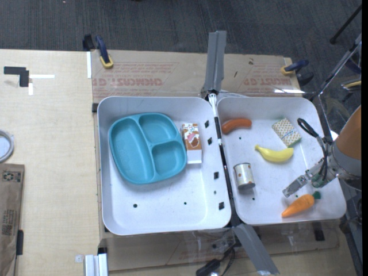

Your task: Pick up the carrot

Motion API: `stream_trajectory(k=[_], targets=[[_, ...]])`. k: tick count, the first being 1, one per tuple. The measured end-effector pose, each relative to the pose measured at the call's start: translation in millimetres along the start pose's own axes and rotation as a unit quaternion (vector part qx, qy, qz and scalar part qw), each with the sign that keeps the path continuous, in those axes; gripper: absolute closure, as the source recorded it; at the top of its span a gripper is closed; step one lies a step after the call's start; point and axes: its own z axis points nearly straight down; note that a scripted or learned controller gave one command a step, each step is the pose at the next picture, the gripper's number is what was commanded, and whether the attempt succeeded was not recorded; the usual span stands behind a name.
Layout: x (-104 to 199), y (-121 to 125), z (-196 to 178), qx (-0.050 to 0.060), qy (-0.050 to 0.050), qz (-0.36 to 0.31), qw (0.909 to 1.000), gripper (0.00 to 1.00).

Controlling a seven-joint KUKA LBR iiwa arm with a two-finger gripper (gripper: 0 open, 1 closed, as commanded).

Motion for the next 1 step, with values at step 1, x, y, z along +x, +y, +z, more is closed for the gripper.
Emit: stream_trajectory(k=[1], targets=[[-3.5, -3.0, 9.4, 0.001, 0.001, 0.015, 0.9999, 0.00]])
